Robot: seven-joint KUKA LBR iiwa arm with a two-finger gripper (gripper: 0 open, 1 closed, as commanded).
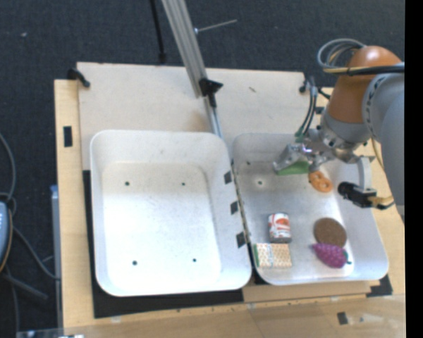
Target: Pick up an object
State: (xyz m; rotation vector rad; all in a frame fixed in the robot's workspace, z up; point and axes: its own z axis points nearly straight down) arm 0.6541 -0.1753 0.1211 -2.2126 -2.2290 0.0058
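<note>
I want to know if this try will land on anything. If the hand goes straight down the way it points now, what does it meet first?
Probably the green object right under the hand, in the right bin; the orange object lies just beside that line. Depth is hard to judge from this slanted view.

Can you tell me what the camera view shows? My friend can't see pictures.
A grey and orange robot arm reaches from the right, its gripper over the right bin by a green thing and an orange thing. Nearer the front lie a small can, a brown disc, purple grapes and a patterned packet. The left bin sits beside it.
</note>
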